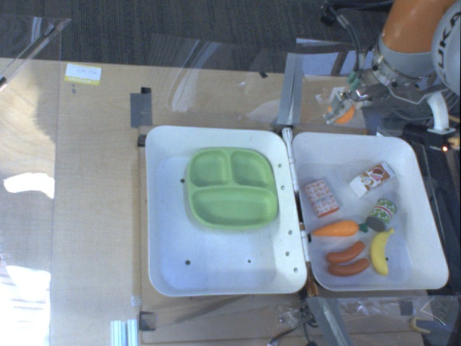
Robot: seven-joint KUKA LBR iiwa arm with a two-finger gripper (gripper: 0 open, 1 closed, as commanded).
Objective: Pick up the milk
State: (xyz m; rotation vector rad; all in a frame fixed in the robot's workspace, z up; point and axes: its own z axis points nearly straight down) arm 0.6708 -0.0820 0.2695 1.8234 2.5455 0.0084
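You see the milk carton [372, 179] lying tilted in the upper right of the right bin [425, 215], apart from the gripper [344, 107], which hangs above the bench beyond that bin's upper edge at the frame's upper right. Whether its fingers are open or closed you cannot tell. Below the carton: a pink box [320, 197], carrot [336, 229], sausages [348, 260], banana [379, 251]; the left bin [166, 265] holds a green tray [232, 189].

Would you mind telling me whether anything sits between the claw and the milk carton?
Nothing visible does. The claw hangs above the bench beyond the right bin's far rim, and the milk carton lies uncovered, apart from the other items.
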